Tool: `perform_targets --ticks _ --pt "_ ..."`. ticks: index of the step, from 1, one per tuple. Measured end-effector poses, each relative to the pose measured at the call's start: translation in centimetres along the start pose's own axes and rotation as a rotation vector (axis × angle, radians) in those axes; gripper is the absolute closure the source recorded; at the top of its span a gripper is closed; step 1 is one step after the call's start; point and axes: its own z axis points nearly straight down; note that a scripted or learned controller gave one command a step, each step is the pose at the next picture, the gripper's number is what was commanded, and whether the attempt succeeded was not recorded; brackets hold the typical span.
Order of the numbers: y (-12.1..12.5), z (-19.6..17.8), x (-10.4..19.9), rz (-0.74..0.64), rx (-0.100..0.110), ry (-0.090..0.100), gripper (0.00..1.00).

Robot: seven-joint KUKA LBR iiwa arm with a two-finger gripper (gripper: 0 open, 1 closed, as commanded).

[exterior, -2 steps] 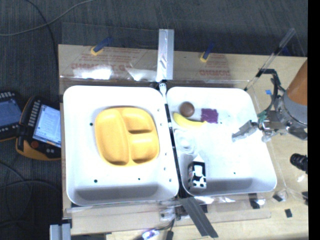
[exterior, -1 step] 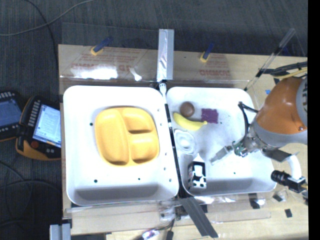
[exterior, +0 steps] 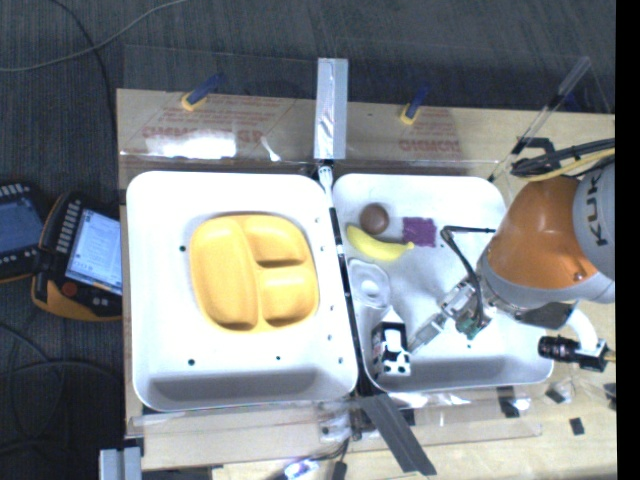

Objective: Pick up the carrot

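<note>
My gripper hangs low over the middle of the right bin, pointing down and to the left. It is just right of a black-and-white object and below a white cup. The grey arm with its orange band covers the right part of that bin and hides what lies under it. I see nothing orange and carrot-shaped among the uncovered items.
A yellow banana, a brown round fruit and a purple item lie at the back of the right bin. The left bin holds a yellow divided plate. A teach pendant lies left of the bench.
</note>
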Motion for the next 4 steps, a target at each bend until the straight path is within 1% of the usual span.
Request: perform_targets --ticks 1,2,3,4 --pt "1.4 -0.1 1.2 -0.313 -0.001 -0.008 0.00" --pt "-2.5 -2.0 -1.5 -0.587 0.004 0.017 0.00" --pt "-5.8 -2.3 -5.2 -0.845 0.000 0.017 0.00" --pt "-4.0 0.1 -6.2 -1.328 -0.002 0.012 0.00"
